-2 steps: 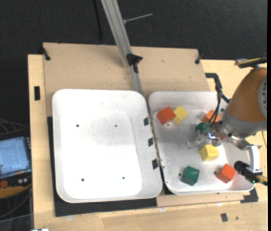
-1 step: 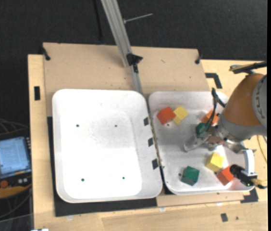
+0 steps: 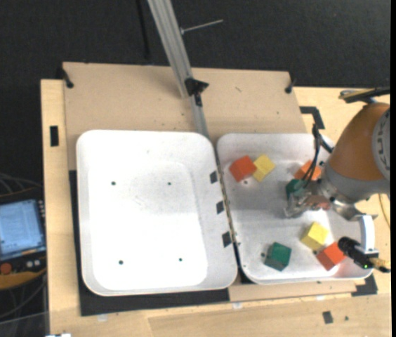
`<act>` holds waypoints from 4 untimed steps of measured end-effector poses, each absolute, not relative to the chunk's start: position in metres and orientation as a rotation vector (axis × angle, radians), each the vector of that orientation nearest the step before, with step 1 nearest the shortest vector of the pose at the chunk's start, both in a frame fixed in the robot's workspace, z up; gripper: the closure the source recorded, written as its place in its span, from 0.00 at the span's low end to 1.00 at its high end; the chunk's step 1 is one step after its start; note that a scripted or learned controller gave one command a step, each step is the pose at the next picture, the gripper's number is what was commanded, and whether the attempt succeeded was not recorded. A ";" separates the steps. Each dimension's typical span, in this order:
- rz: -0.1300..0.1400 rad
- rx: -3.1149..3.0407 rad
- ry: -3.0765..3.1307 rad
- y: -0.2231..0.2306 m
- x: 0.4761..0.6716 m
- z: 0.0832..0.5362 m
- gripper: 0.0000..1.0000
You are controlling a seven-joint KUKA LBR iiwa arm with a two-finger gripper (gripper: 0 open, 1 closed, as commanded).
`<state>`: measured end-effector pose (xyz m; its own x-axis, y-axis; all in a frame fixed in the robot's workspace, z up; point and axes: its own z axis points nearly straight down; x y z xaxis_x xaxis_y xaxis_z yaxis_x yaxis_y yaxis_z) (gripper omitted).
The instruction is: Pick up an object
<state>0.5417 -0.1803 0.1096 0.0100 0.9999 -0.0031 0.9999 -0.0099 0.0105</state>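
A small dark green object (image 3: 295, 186) sits in the right bin (image 3: 254, 146), directly against the gripper (image 3: 298, 203), partly hidden by it; whether it is clamped cannot be told from this slant. It looks like a rigid, light toy block, unlikely to crush but liable to skid on the smooth bin floor, so opposite flat faces seem the best hold. Beyond the gripper lie an orange block (image 3: 242, 168) and yellow block (image 3: 263, 166) toward the left bin (image 3: 100, 146); a second yellow block (image 3: 315, 235), a green block (image 3: 278, 255) and another orange block (image 3: 330, 255) lie nearer the bin's front edge.
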 end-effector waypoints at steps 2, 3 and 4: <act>0.007 2.211 2.221 -0.180 0.553 0.222 1.00; 0.007 2.210 2.221 -0.186 0.559 0.285 1.00; 0.001 2.214 2.228 -0.128 0.570 0.276 1.00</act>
<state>0.5698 -0.1279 0.2762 -0.0065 1.0000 -0.0004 1.0000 0.0065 0.0009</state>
